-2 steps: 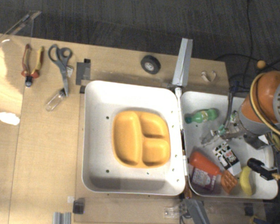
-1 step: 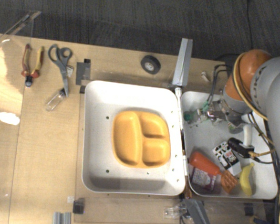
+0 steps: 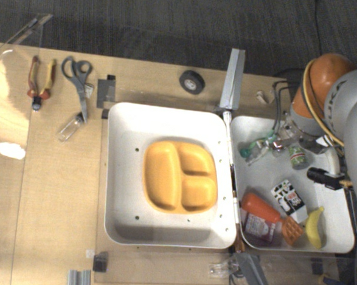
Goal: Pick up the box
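Picking up the box (image 3: 288, 198) is not yet done: the small black-and-white carton lies flat on the floor of the right bin (image 3: 342, 248), near its middle, just beside the banana (image 3: 314, 227) and apart from the orange bottle (image 3: 260, 208). Whether the jaws are wide or narrow cannot be told, since the gripper (image 3: 282, 142) sits blurred at the bin's far end, well apart from the box. Reaching, closing and lifting all seem left to do.
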Tool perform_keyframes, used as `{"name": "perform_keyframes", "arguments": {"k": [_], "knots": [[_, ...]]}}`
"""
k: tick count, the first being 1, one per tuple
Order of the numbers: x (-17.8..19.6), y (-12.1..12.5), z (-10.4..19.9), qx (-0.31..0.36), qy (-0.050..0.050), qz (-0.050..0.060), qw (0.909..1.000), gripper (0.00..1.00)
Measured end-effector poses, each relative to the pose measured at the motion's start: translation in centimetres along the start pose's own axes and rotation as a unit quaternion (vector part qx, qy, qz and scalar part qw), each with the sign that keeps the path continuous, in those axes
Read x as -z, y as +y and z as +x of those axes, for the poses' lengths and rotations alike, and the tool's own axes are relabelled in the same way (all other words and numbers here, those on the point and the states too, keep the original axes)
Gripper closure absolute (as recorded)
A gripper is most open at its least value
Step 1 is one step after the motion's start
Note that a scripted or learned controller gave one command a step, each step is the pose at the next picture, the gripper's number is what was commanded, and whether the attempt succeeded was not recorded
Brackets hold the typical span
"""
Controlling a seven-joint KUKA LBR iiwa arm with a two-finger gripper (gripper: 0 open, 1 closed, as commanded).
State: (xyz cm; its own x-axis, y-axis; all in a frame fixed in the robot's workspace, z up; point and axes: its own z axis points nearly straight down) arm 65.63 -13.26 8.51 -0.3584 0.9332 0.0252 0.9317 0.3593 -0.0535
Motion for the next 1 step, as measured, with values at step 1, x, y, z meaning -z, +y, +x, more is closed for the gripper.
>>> {"name": "perform_keyframes", "arguments": {"k": [1], "knots": [[0.03, 1.15, 2.15, -0.142, -0.008, -0.008, 0.9897, 0.00]]}}
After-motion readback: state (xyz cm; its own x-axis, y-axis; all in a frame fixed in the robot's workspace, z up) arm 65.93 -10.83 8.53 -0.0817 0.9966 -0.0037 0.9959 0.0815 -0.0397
